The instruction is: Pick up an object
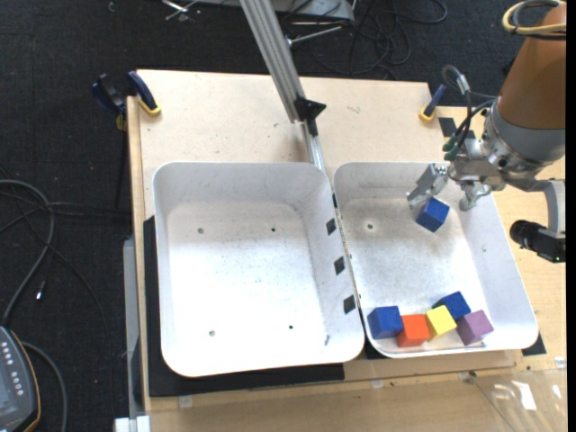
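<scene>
My gripper (447,193) hangs over the far part of the right bin (504,268), its two fingers spread wide. A blue cube (433,214) sits tilted just below and beside the left finger (422,190), touching or nearly touching it. The right finger (471,198) stands apart from the cube, so the cube is not clamped. At the bin's near edge lies a cluster of cubes: blue (384,320), orange (414,329), yellow (441,319), a second blue (455,303) and purple (474,327).
The left bin (171,241) stands beside the right one, their rims meeting at a divider (340,241). A slanted metal rail (274,48) rises from the bench behind the bins. Clamps (137,93) (432,106) grip the bench's far corners.
</scene>
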`<state>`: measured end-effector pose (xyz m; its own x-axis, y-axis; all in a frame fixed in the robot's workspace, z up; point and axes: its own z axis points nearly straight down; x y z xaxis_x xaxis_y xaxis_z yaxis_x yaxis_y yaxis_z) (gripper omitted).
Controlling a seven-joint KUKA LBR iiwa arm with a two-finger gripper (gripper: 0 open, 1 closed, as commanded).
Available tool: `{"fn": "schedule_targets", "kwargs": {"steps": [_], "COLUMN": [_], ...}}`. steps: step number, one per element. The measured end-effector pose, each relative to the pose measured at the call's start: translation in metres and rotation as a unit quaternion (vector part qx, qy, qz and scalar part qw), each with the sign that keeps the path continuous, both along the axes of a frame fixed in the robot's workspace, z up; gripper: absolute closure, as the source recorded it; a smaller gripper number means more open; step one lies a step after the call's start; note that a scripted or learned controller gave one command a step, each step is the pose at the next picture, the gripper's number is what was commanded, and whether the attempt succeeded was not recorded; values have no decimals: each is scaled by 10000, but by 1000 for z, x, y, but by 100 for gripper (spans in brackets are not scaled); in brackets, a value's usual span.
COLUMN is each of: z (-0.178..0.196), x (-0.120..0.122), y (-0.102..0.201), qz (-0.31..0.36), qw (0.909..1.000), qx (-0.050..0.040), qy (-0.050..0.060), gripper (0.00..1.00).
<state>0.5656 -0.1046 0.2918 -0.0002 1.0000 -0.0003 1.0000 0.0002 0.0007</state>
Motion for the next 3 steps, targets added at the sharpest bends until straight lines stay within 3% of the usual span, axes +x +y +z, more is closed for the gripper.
{"fn": "schedule_targets", "kwargs": {"steps": [1, 2, 3], "z": [-114, -64, -192], "x": [-69, -38, 48], "y": [-60, -51, -46], "qz": [-33, 23, 22], "qw": [10000, 10000, 10000], "qx": [4, -10, -4], "qy": [51, -29, 6], "gripper": [0, 0, 0]}}
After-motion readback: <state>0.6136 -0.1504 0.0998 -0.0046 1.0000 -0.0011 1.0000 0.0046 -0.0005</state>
